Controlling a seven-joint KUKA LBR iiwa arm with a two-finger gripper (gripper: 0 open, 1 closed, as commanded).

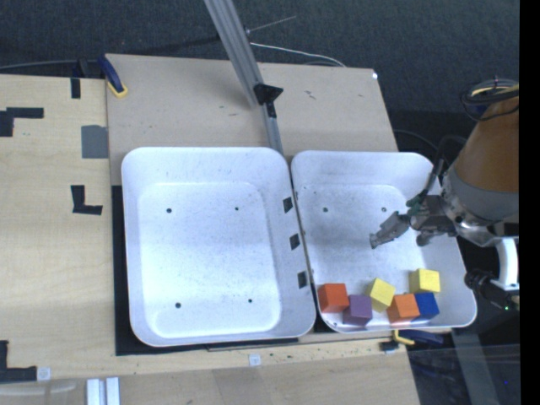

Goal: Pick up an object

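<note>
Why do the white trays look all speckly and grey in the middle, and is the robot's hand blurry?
In the camera view, the left tray and right tray have dim, grainy floors under soft, even light, without harsh glare. The gripper looks a bit smeared, while the blocks stay sharp.

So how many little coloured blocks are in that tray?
6, all along the right bin's near edge: orange, purple, yellow, orange, blue, yellow. None looks hidden.

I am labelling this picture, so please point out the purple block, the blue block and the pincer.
purple block point(360, 308): camera view, on its top face.
blue block point(428, 305): camera view, on its visible top face.
pincer point(381, 235): camera view, at the tips of its fingers.
</note>
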